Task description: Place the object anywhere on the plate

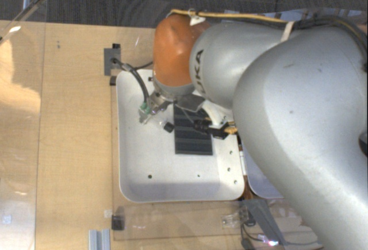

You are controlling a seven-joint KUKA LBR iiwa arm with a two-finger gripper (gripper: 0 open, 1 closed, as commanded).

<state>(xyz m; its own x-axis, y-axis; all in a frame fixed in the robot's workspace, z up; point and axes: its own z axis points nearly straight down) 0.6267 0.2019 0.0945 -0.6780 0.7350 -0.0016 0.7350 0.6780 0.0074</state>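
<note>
The grey arm reaches in from the right and hangs over the upper middle of the left white bin [144,183]. Below its orange band sits the gripper [192,135], seen from above as a dark ribbed block low over the bin floor. The arm's bulk covers whatever lies under and to the right of it. A small dark piece [168,126] shows just left of the block; I cannot tell whether it is a loose object or part of the tool.
A black cable [137,79] loops from the wrist to a bracket [112,60] at the bin's far left corner. A sliver of the right bin [261,188] shows below the arm. Wooden bench surrounds the bins, with clear panels at the left.
</note>
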